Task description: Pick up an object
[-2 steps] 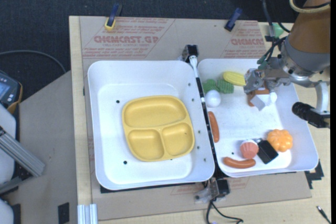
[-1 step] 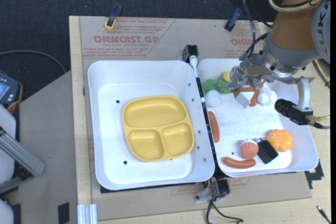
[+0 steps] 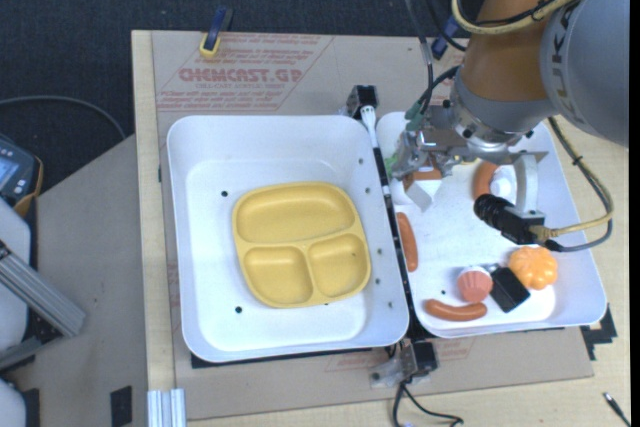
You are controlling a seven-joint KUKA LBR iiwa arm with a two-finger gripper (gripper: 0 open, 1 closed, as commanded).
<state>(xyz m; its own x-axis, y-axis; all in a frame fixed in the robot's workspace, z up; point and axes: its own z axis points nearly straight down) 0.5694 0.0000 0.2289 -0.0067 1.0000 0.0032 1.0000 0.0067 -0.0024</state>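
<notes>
A sausage (image 3: 455,309) lies nearest, at the right bin's (image 3: 575,310) front edge, with a tomato (image 3: 475,284), black block (image 3: 508,289) and orange pumpkin (image 3: 533,266) just behind. The gripper (image 3: 425,165) hangs over the bin's back-left part; its spread cannot be told. The left bin (image 3: 190,215) holds a yellow tray (image 3: 298,242).

Grey, orange-banded arm (image 3: 520,25) reaching in from the right, wrist down.

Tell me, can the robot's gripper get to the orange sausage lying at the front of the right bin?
Probably yes. The long orange sausage lies flat on the white floor of the right bin with nothing on top; the gripper hangs over the bin's far end.
</notes>
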